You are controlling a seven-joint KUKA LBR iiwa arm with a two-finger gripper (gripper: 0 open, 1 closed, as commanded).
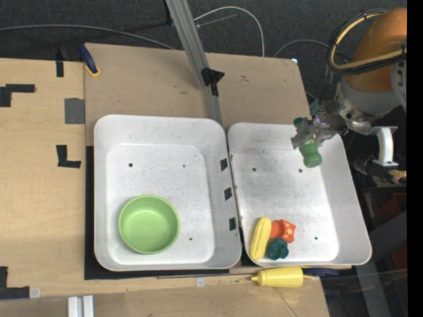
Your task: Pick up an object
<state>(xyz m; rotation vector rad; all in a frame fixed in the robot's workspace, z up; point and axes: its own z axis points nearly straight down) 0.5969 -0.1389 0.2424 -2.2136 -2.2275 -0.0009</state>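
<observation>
Claw (pixel 308 137) over the right bin's (pixel 344 197) far edge, closed on a green object (pixel 310 156), yellow (pixel 260 237), orange (pixel 285 229) and dark green (pixel 277 248) toys in that bin's near corner, green bowl (pixel 149 224) in the left bin (pixel 158 137), yellow bottle (pixel 280 277) on the surface (pixel 39 197) before the right bin.

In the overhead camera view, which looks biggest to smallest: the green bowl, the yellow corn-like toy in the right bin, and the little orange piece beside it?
1. Green bowl, by far the largest, in the left bin.
2. Yellow corn-like toy, long and narrow.
3. Orange piece, smallest; part of it may be hidden by the dark green toy next to it.
</observation>
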